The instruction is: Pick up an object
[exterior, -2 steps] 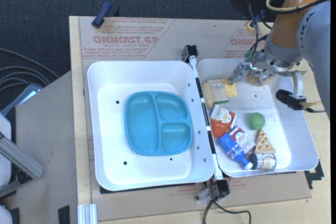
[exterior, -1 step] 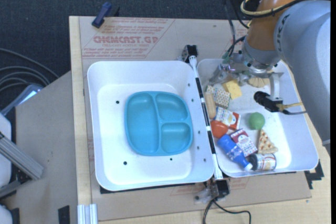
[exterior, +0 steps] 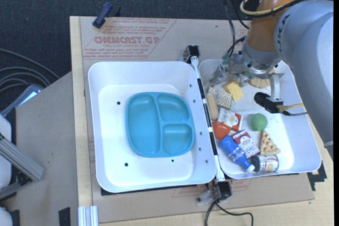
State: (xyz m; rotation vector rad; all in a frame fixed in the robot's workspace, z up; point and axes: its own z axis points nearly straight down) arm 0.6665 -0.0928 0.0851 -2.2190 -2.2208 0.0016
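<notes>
Down at the far end of the right bin [exterior: 304, 159], toward 1 o'clock of the table [exterior: 85, 124], the claw [exterior: 238, 74], low over a yellow cheese-like wedge [exterior: 234, 90] and a cracker-like square [exterior: 222, 97]. Cannot tell how the claw stands: too small and crowded by the wrist to read, and nothing plainly seen held in it.

Crowded along the right bin's left wall, from 12 down to 6 o'clock: a tan stick [exterior: 212, 105], a red-and-white packet [exterior: 226, 116], a red-orange piece [exterior: 221, 130], a blue bottle [exterior: 234, 152], a red carton [exterior: 244, 142], a small can [exterior: 266, 164] lying on its side. Out toward the bin's middle, a green ball [exterior: 258, 122] and a pizza-slice toy [exterior: 267, 144], each with some room around it. In the left bin [exterior: 100, 87], a blue divided plate [exterior: 159, 124], flat at the centre.

Likely target the wedge, directly beneath. Probably light, stiff plastic, smooth-faced and apt to slip; best taken across its two flat sides rather than over the tapered point. Cracker touching it at 8 o'clock, so a risk of nudging or catching both. Ball, by contrast, likely to roll away.
</notes>
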